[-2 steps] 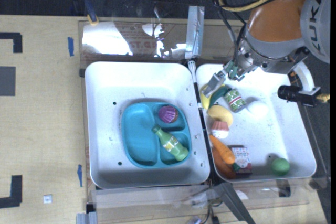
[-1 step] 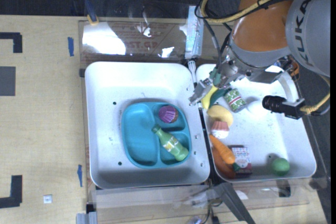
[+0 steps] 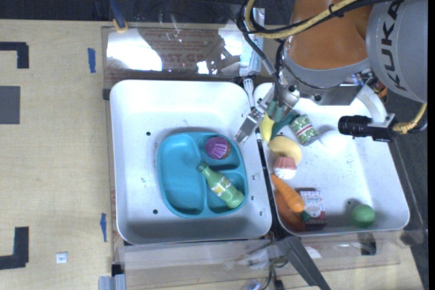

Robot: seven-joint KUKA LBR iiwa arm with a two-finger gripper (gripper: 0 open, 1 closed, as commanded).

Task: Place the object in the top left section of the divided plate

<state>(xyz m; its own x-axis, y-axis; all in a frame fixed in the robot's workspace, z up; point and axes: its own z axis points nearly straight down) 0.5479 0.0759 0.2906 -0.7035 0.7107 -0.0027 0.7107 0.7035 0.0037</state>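
Banana [image 3: 267, 127] sits between the fingers of the hand [image 3: 262, 120], lifted over the rim between the bins, seemingly bound for the blue divided plate [image 3: 178, 176] mid left bin [image 3: 136, 119].

The grey arm [image 3: 401, 30] reached in from the right, its orange band [image 3: 333, 17] bulking above the wrist with yellow and black cables looped around it. The gripper [image 3: 262, 120] hung low near the seam between the two bins, tilted down and leftward; how its jaws stood was unclear.
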